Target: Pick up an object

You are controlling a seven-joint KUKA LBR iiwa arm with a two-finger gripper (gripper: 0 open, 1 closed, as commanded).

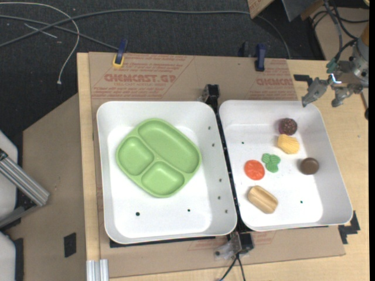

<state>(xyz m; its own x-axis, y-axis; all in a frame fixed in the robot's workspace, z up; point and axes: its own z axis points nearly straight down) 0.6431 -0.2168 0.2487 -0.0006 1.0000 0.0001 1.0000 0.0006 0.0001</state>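
Note:
The right bin (328, 206) holds several toy foods: a dark maroon round piece (287, 126), a yellow chunk (287, 144), a green broccoli-like piece (270, 161), a red-orange disc (254, 169), a brown ball (309, 166) and a tan bread roll (262, 199). My gripper (325, 95) hangs open above the bin's far right corner, its two fingers spread apart with nothing between them. It stands to the upper right of the maroon piece, well apart from every item.
In the left bin (117, 212) lies a green three-compartment plate (158, 157). Blue clamps (121, 51) (259, 57) hold the cardboard bench top at the back. Cables run across the dark floor behind.

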